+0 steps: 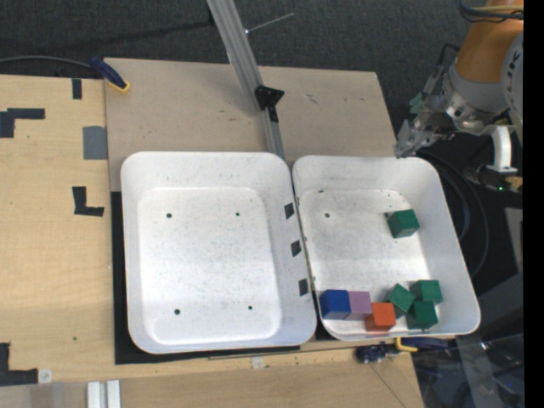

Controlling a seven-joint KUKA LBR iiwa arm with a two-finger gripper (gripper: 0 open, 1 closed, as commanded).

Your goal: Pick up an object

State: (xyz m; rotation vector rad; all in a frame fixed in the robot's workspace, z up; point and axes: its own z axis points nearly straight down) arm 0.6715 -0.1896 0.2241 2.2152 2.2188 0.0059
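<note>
Wooden bench top (51, 253), seen from above at a slant, bears two shallow white bins side by side; places below are given relative to the right bin (340, 172). Gripper (414, 137) hangs just beyond the far right corner of this bin, outside its rim, and nothing is seen in its grasp; whether its fingers are spread or closed cannot be told. A lone green cube (403, 223) lies inside near the right wall, well apart from the rest. Along the near wall a blue cube (335, 303), a lilac cube (359, 303), an orange cube (382, 314) and three further green cubes (420, 301) crowd together, several touching. Judged small, rigid and light, the cubes should tolerate a firm pinch; the lone green cube offers free opposite faces, the easiest hold.
</note>
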